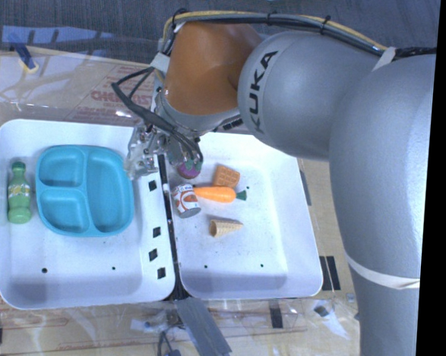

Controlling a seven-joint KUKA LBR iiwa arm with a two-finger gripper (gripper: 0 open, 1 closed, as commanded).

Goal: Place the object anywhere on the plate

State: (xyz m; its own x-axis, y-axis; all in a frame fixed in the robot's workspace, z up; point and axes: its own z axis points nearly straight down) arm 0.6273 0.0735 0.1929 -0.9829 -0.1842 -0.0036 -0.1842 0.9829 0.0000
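A light blue divided plate (83,189) lies in the left bin (64,276). My gripper (150,155) hangs over the ridge between the two bins, just right of the plate's upper right corner. A small purple object (189,166) sits right under the gripper's right side; whether it is held or lying in the bin I cannot tell. In the right bin (262,267), close to the gripper, lie an orange carrot (216,194), a small can (186,200), a tan cracker (226,175) and an ice cream cone (224,227).
A green bottle (19,193) stands at the left bin's far left edge, beside the plate. The arm's large grey body (350,106) covers the upper right of the bench and the right bin's back edge.
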